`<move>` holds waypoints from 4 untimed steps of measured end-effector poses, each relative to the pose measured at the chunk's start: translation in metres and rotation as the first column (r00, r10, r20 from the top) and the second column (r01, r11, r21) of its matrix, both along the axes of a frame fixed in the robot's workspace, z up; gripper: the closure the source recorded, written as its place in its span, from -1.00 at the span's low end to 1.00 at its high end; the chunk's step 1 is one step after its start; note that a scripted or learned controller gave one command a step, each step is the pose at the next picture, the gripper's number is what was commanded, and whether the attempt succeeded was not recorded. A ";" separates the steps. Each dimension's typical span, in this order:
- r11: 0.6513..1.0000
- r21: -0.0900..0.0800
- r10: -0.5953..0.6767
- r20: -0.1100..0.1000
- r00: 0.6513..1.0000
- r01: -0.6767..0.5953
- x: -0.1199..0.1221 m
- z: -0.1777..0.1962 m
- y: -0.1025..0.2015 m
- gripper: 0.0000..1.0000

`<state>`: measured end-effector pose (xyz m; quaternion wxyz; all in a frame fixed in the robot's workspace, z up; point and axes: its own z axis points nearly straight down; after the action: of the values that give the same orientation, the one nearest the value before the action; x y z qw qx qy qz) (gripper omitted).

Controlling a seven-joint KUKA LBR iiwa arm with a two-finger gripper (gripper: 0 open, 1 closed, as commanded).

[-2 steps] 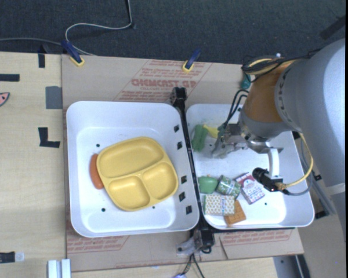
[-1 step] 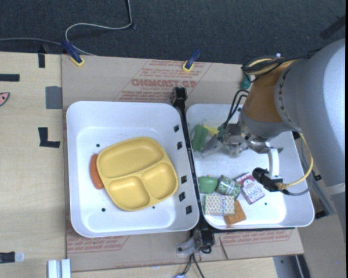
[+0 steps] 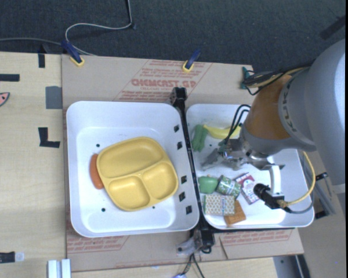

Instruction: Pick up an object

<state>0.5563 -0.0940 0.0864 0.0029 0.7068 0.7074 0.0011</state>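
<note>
Tool [image 3: 220, 155] low in right bin [image 3: 296, 213], among clutter; open or closed, cannot tell. Nearest target: green can [image 3: 227, 186] just below, beside green lump [image 3: 207, 183]. Probably light, stiff, slick-sided, prone to rolling; best pinched across its middle.

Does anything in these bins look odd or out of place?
One thing: in the left bin, an orange object is mostly buried under the tilted yellow divided tray. The small items in the right bin are jumbled, but nothing looks spilled or broken.
</note>
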 end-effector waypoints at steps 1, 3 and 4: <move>1.000 -0.001 -0.001 -0.001 1.000 0.001 0.000 0.009 -0.001 1.00; 1.000 0.004 0.001 -0.006 1.000 -0.001 0.014 -0.001 -0.007 -1.00; 1.000 0.001 0.001 -0.002 1.000 -0.001 0.015 0.009 -0.008 1.00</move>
<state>0.5712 -0.1024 0.0955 0.0020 0.7066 0.7076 0.0007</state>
